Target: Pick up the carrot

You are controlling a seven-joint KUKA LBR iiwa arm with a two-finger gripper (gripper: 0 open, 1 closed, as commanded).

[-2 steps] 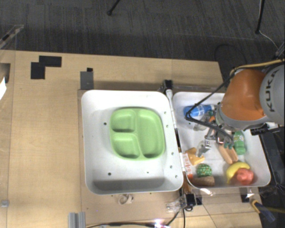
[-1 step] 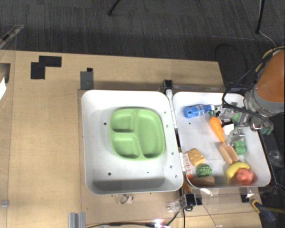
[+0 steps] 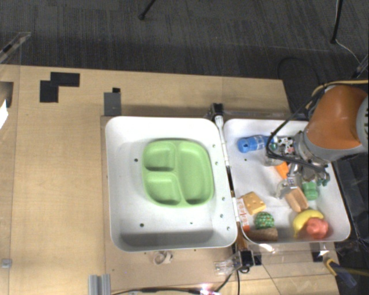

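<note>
Right of frame, inside the shallow white right-hand bin (image 3: 340, 199): small orange carrot (image 3: 281, 169), partly hidden beneath the grey two-finger gripper (image 3: 290, 183). Pincer state possibly narrow; cannot tell. Just below: tan wooden block (image 3: 297, 200), green cube (image 3: 311, 191).

Dark grey carpet (image 3: 190, 34) across twelve o'clock, crossed by thin black stand legs (image 3: 149, 8) and a cable (image 3: 346, 40). Pale wooden bench (image 3: 52, 190) below, with black patches (image 3: 57, 85) at ten o'clock. Evenly, softly lit.
</note>
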